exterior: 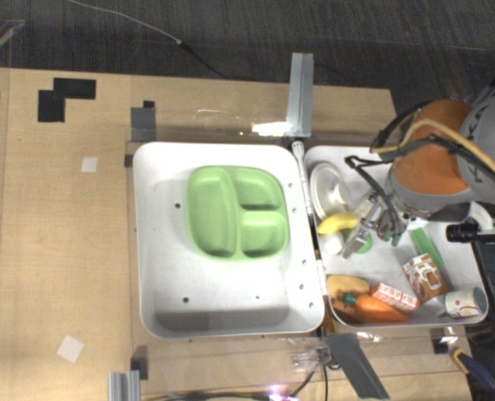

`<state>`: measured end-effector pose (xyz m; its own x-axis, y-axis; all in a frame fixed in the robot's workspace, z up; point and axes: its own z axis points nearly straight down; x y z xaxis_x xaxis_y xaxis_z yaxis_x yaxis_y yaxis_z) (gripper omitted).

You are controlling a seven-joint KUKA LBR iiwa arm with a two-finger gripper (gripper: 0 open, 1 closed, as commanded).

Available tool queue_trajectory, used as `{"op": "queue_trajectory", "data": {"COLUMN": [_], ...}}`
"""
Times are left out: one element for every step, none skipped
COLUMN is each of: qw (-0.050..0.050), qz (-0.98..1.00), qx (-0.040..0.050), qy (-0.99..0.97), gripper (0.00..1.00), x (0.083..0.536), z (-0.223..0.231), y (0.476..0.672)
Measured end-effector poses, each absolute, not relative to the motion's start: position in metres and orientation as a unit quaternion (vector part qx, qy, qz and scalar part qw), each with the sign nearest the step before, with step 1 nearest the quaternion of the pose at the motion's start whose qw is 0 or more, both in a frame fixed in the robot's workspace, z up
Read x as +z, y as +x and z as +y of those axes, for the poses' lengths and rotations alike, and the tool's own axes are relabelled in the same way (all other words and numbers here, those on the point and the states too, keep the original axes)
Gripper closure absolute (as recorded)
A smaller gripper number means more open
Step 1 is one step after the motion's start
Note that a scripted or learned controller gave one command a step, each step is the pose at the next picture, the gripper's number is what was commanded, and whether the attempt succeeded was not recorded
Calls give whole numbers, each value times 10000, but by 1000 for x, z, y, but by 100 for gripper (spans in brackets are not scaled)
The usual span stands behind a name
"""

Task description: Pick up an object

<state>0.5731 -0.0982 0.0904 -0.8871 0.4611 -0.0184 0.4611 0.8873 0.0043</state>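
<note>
Wooden bench (55,249) under two white bins. Left bin (160,299) carries green divided plate (235,211). Right bin (473,270) crowded: metal cup (329,189), banana (338,222), green marker (426,247), small boxes (423,276), carrot (380,310), paper cup (463,304). Gripper (366,234) hangs low just right of banana, near it; contact unclear. Finger spread: cannot tell, nothing seen between them.

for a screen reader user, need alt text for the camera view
A grey arm's gripper hangs over the right bin beside a banana; the left bin holds a green divided plate.
</note>
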Motion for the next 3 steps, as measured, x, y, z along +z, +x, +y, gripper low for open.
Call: {"op": "queue_trajectory", "data": {"qw": [185, 135, 72], "qz": [9717, 9367, 9795], "qx": [2, 38, -11], "qy": [2357, 3498, 2012], "gripper": [100, 100, 100], "x": [106, 94, 202], "z": [-99, -113, -195], "y": [578, 523, 553]}}
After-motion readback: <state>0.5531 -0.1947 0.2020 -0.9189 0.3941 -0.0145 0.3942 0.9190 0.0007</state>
